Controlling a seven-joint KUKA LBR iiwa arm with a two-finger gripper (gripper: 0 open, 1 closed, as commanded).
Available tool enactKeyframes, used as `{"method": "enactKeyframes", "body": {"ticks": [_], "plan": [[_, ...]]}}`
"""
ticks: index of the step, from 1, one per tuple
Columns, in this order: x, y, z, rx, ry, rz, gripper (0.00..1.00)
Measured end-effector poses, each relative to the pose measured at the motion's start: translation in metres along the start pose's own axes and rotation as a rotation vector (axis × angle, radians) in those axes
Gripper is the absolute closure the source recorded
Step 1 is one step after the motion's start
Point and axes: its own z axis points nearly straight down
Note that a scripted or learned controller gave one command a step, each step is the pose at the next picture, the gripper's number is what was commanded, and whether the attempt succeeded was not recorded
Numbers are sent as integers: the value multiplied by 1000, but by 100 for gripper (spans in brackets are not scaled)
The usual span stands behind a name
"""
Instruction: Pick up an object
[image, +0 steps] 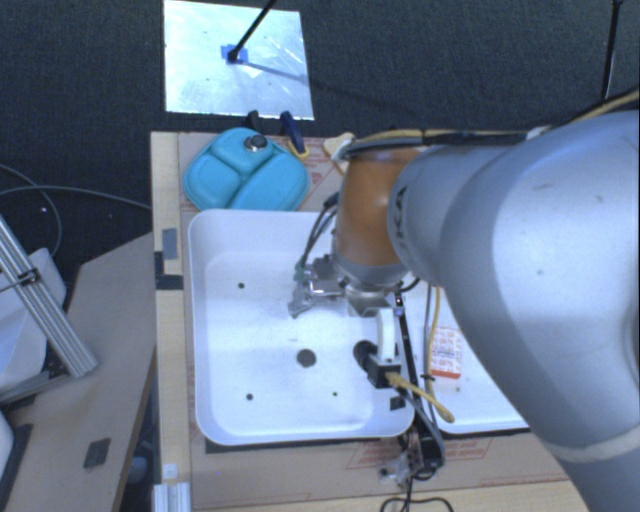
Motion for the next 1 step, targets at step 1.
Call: {"method": "enactKeyframes", "body": {"ticks": [1], "plan": [[77, 36, 11, -16, 5, -8, 0]]}}
